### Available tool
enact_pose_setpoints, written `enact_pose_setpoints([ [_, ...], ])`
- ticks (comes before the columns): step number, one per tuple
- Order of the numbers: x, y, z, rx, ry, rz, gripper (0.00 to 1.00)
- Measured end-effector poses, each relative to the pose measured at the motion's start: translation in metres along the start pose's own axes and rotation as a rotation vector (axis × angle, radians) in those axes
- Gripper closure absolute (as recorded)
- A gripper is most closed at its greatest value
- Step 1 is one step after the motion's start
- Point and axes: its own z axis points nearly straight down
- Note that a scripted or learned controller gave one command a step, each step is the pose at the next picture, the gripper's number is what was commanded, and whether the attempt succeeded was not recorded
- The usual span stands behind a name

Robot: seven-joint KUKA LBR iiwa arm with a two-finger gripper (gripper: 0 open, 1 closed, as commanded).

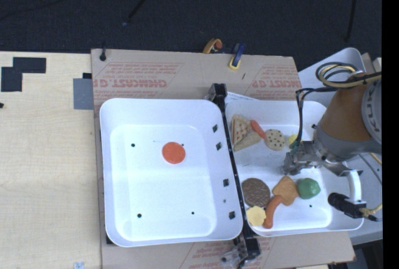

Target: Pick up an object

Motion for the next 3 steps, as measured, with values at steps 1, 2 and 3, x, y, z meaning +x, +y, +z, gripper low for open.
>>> enact_pose_setpoints([
  [1, 0.031, 0.106, -0.013, -0.012, -0.003, -0.013, 1.00],
  [2, 0.082, 0.068, 0.011, 0.002, -0.001, -0.009, 1.00],
  [3, 0.085, 0.030, 0.010, 0.001, -0.001, -0.007, 1.00],
])
